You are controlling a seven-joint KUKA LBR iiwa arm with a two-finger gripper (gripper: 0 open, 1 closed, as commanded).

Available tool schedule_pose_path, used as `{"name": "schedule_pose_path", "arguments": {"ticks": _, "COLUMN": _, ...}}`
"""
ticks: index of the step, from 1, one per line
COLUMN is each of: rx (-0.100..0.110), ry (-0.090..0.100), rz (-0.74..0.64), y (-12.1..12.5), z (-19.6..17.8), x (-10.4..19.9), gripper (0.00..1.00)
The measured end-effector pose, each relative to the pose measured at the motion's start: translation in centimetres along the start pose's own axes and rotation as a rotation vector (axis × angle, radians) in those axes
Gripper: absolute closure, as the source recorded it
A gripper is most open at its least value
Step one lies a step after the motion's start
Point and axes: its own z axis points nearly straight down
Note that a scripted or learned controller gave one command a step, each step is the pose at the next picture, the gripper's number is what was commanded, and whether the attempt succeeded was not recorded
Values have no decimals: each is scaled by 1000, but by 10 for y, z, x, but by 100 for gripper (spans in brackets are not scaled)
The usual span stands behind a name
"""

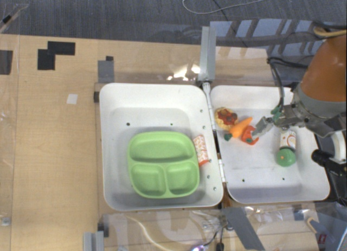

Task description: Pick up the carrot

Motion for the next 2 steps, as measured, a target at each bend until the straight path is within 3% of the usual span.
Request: {"name": "schedule_pose_path", "arguments": {"ticks": 2, "rx": 0, "ry": 0, "rz": 0, "y": 0, "z": 0, "x": 0, "gripper": 0}}
